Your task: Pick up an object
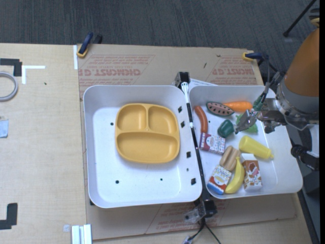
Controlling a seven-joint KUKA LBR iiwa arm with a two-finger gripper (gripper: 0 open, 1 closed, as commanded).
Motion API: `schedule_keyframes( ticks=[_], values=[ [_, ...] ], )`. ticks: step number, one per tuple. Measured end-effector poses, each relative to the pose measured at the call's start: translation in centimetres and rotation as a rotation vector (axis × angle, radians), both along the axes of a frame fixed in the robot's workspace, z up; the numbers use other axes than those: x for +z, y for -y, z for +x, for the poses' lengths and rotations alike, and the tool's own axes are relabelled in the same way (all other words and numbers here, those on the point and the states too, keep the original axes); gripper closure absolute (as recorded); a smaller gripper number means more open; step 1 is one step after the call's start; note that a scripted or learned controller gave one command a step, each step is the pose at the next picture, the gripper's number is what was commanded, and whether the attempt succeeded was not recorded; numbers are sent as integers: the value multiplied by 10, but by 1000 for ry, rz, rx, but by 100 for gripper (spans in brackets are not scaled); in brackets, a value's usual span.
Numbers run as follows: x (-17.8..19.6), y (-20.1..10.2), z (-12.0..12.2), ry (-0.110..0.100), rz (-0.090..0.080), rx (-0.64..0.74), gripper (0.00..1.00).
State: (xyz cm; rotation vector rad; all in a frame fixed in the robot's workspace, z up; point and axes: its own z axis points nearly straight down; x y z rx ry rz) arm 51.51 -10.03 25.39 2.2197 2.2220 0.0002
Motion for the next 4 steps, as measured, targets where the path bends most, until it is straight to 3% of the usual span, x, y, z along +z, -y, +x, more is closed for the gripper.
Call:
schedule_keyframes(
  ticks=[1,2,3,4],
  values=[
    [-159,6,-35,5,-2,206,0],
    [-150,4,-34,7,2,204,100],
    [0,-19,-24,2,-1,49,100],
    [54,-67,2,3,-2,564,100]
  ],
)
